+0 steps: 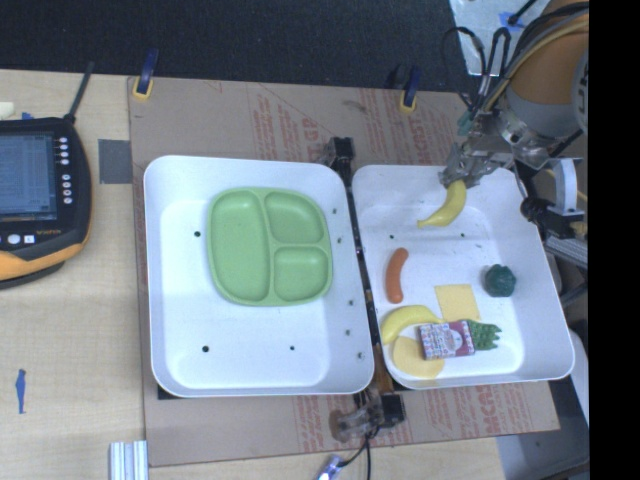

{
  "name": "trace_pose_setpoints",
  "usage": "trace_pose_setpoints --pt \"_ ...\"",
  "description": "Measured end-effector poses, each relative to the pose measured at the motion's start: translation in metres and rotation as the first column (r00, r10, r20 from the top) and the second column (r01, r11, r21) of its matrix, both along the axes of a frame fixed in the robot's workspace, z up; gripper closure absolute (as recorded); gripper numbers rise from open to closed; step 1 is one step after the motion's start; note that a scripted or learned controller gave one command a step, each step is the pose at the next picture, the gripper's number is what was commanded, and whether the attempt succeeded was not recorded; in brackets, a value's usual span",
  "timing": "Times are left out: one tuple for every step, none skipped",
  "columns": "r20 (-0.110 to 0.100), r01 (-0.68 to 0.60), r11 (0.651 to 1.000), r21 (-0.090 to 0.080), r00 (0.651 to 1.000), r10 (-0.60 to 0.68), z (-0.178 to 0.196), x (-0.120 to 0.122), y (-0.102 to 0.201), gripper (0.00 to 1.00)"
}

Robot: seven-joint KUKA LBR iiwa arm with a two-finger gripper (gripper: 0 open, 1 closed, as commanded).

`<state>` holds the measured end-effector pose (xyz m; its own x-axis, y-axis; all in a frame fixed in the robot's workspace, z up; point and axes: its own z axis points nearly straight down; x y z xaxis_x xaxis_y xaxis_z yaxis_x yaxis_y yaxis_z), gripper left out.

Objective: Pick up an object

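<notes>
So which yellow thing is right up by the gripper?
The banana, curved, near the top of the right bin, its upper end at the gripper. The flat yellow square and the other yellow pieces lie lower down.

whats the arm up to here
The arm's gripper is over the far end of the right bin, closed on the top of a banana that hangs from its fingers. Still lying in that bin are a sausage, a cheese slice, a green ball and a few more toys. The left bin holds a green divided plate.
</notes>
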<state>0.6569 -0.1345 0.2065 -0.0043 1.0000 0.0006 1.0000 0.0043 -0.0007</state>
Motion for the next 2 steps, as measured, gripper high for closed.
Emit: trace_pose_setpoints --pt "-0.004 0.0 1.0 0.001 1.0 0.0 0.01 -0.001 0.051 1.0" --pt "-0.004 -0.001 1.0 0.0 1.0 0.001 0.025 -0.023 0.082 1.0"
